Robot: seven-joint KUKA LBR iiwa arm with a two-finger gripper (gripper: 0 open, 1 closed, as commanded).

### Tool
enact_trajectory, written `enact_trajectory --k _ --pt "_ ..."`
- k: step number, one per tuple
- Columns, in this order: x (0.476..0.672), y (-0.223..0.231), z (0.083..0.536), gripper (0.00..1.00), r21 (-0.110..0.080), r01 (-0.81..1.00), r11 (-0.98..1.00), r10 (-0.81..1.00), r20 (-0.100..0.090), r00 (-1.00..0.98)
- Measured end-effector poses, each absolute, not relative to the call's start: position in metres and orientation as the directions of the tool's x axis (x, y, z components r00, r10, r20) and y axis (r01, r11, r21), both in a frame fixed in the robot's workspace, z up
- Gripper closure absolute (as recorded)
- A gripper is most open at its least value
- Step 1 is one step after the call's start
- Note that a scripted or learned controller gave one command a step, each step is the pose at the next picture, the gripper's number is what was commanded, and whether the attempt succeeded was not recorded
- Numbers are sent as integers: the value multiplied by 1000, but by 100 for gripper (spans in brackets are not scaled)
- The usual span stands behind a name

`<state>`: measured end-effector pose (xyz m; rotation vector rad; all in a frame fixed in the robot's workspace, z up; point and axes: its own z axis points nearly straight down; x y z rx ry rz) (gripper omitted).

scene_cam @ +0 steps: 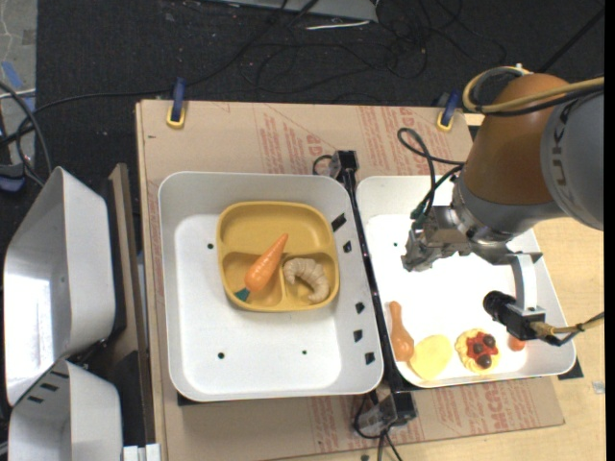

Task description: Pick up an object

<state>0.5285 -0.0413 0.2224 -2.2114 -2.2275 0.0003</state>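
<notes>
Item: hand (423, 254), grip state indiscernible, poised over right bin (452, 291). Step: approach. Next: descend toward yellow piece (431, 355) at six o'clock.

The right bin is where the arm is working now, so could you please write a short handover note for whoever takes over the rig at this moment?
Hand: low over the upper left part of the right bin; nothing can be seen in its grip, and whether it is open or shut cannot be told.
Right bin, along the near edge: an orange spoon-shaped toy, a pale yellow piece and a small tart with berries.
Left bin: a yellow divided plate with a carrot and a shrimp on it.
Done: no pick is visible.
Left: grasp one item and lift it.
</notes>
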Motion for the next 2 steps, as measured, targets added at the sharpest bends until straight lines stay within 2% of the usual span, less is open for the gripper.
enact_trajectory --k 2 --pt "518 61 211 100 -2 1000 9 1000 2 -9"
